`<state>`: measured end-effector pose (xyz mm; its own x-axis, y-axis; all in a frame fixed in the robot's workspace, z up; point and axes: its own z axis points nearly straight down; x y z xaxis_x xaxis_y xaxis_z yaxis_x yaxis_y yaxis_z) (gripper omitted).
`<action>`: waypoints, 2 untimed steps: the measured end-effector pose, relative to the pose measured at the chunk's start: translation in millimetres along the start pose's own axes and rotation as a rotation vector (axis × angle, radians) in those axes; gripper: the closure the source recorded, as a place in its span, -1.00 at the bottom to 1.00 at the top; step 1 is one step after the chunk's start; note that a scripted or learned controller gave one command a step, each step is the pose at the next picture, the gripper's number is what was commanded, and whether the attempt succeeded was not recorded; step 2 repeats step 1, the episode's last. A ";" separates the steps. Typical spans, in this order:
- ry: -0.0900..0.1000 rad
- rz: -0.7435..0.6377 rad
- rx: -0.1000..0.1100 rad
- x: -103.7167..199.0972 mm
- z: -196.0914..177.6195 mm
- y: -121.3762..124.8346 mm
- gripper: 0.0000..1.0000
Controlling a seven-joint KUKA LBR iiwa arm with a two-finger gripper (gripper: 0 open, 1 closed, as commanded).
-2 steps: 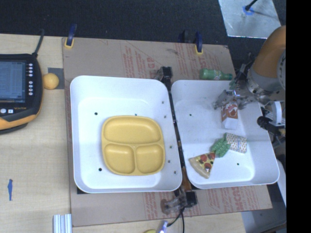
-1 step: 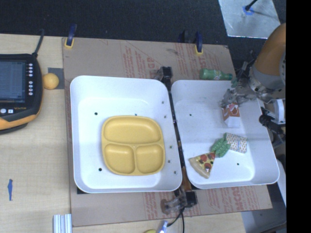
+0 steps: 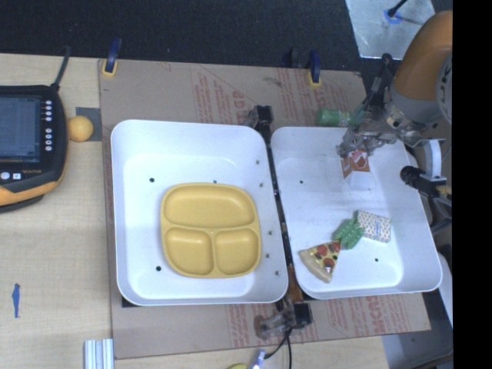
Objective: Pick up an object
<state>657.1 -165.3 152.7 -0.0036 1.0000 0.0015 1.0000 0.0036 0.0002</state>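
Two bins: white and shallow, side by side on the surface; the left bin [image 3: 131,206] and the right bin [image 3: 415,275] touch along their inner edges
Left bin contents: a yellow divided plate [image 3: 210,229], lying flat near the middle
Right bin contents: a pizza slice toy [image 3: 321,260] near the front left corner; a green toy [image 3: 348,233] just beside it; a small patterned packet [image 3: 374,226] touching the green toy on its right
Arm: grey with an orange band, reaching over the back right corner of the right bin
Pincer [image 3: 358,151]: low over the back edge of the right bin; a small red and white card [image 3: 357,163] hangs directly under it
Pincer state: the fingertips are too small and cluttered to read; I cannot tell whether they are spread or pressed together, nor whether the card is truly pinched or just lies on the bin floor beneath
Task's thing: most likely the red and white card, near the back edge of the right bin
Progress: the approach looks done, judging by how near the pincer sits to the card; a firm hold is not confirmed; a clear lift away from the bin is left
Other things on the surface: a black and orange control pad [image 3: 27,148] at the left edge; a yellow ball [image 3: 80,127] just beside it
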 end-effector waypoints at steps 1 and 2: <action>-0.001 -0.002 0.004 56.3 -15.8 -11.2 1.00; -0.001 -0.002 0.004 56.3 -15.8 -11.2 1.00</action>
